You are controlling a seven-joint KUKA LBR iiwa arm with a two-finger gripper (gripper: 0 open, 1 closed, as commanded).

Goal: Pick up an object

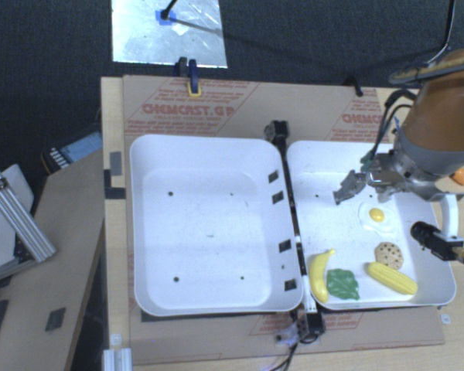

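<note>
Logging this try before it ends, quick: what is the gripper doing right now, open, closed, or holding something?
Gripper: above the right bin, near the fried egg; open or closed cannot be told, and nothing shows in it.

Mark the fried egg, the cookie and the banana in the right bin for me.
fried egg (377,216), camera view, on its yolk.
cookie (387,254), camera view, on the middle of its top face.
banana (319,277), camera view, on the middle of its curved body.

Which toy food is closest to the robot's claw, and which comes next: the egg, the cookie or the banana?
From the gripper:
1. Fried egg, just right of it and a little nearer the camera.
2. Cookie, nearer the bin's front.
3. Banana, at the front-left corner, only slightly farther.
</note>
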